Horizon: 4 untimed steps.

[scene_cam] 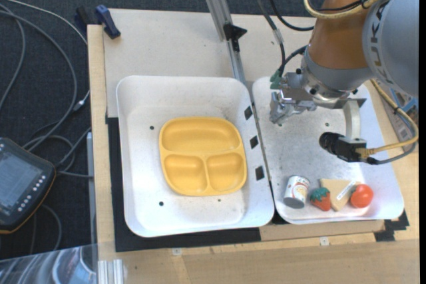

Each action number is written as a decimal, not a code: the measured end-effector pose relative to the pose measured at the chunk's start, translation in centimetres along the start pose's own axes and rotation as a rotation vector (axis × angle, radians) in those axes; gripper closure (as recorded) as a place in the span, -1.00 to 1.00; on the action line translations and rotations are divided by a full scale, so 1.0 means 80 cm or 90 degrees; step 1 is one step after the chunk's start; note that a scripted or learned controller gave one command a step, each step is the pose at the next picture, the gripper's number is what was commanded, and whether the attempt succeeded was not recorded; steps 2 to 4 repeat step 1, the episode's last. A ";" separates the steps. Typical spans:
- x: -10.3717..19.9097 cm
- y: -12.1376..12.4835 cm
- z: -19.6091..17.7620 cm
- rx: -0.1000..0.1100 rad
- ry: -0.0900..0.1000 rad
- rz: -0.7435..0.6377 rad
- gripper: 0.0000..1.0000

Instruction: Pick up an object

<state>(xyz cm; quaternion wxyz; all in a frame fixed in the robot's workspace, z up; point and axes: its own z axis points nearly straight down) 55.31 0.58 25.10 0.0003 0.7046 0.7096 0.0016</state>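
Objects for picking are being kept together in a small cluster at the near edge of the right bin [373, 209], probably because they have been pushed or dropped there: a small can [296, 191] lying on its side, a strawberry [321, 198] just beside it, a tan wedge [339, 193] and a red tomato [361, 196] at the end of the row, each touching or nearly touching the next. To the left, a yellow divided plate [202, 155] is being held flat in the middle of the left bin [133, 143], well apart from the cluster. The gripper [285, 105] is being held over the far left part of the right bin, above bare floor and well apart from the cluster, with nothing seen between its fingers. Whether those fingers are spread wide or drawn narrow cannot be told from this angle. No pick is judged to be begun; a move toward the near edge is being called for, and the crowding may be making a clean grasp harder.
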 end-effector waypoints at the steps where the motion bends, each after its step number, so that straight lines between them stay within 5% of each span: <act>1: 0.060 0.020 0.016 0.001 0.000 0.000 1.00; 4: 0.060 0.020 0.016 0.001 0.000 0.000 1.00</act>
